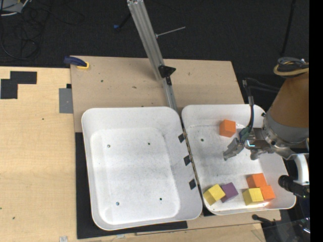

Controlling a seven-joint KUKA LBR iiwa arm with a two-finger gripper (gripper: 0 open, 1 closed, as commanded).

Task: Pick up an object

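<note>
Blocks along the near edge of right bin (212,116): yellow block (214,193) touching purple block (229,190) on its right, then a gap, then a cluster in the near-right corner, second yellow block (253,195) with two orange blocks packed against it, one at its right (268,191) and one behind (257,179)

Mid-bin: gripper (231,153) sits over bare bin floor, roughly centre of the right bin, well apart from the near-edge blocks. Fingers (234,148) point left and a bit toward camera, look spread slightly, nothing between them. No block is being pinched

Arm comes in from the right, grey wrist (282,130) with the orange band (295,97) above it, overhanging the bin's right wall

Farther back: lone orange cube (227,128) sits on the bin floor just behind and a little left of the gripper, near but not touching

Left bin (96,120) lies beside the right one, walls touching along the middle seam, black clips (186,160) on that seam

Behind the bins: aluminium extrusion (149,37) slanting up and away from the seam over the wooden board (126,82), blue-and-yellow clamp (76,62) at the board's far-left corner
</note>
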